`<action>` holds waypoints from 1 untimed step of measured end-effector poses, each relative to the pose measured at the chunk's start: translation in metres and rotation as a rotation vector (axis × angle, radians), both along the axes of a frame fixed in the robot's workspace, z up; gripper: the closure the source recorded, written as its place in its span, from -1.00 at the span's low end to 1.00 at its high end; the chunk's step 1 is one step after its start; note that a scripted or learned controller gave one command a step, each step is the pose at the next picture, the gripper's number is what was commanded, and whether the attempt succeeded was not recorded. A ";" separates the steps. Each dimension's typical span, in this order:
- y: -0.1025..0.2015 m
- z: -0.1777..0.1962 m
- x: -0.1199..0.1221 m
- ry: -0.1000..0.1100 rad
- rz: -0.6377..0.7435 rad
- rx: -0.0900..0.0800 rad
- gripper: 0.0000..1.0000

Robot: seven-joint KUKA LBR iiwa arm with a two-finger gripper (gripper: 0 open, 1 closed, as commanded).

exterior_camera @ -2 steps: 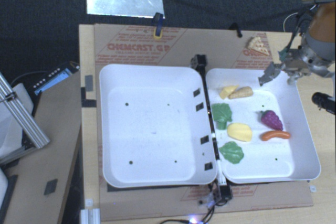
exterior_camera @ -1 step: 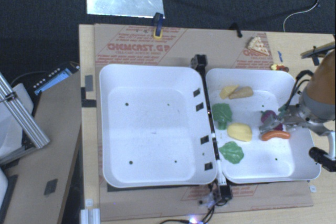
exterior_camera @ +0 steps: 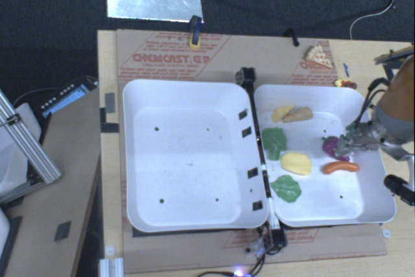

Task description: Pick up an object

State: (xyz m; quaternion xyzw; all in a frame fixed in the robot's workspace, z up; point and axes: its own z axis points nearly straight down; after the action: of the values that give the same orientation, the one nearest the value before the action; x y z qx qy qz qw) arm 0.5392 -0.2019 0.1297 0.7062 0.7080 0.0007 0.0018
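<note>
A: What is shown, seen from above at a slant?

B: Two shallow white bins are set side by side on a bench [exterior_camera: 162,48] covered w/ printed cardboard. The left bin [exterior_camera: 139,204] is seen as a plain white tray. The right bin [exterior_camera: 376,204] carries small toy foods: a yellow and tan piece [exterior_camera: 292,114] near the top, a green leafy piece [exterior_camera: 273,141] by the divider, a yellow lump [exterior_camera: 296,163] in the middle, another green piece [exterior_camera: 286,188] lower down, an orange sausage-like piece [exterior_camera: 340,167], and a purple item [exterior_camera: 334,146] just above it.

A: And the arm?

B: It is brought in from the right edge, low over the right bin. The claw [exterior_camera: 351,141] is placed at the purple item, touching or nearly touching its right side.

A: Is anything held?

B: That cannot be told. The claw tip is small and blurred, so how far it is opened is not made out, and no object is clearly seen gripped. The purple item appears to be resting on the bin floor (judged from its position beside the orange piece).

A: Progress on the task?

B: The approach looks done; the purple item seems to be the target. Closing, if not yet made, and lifting clear are judged to be left. Nothing is seen raised off the bin.
</note>
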 end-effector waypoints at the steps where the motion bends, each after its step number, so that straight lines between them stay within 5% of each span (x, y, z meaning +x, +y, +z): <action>1: -0.005 -0.047 -0.055 0.006 -0.005 0.003 1.00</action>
State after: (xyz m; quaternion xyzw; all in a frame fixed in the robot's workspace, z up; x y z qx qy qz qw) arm 0.4842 -0.2071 0.0825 0.7079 0.7063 -0.0006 -0.0013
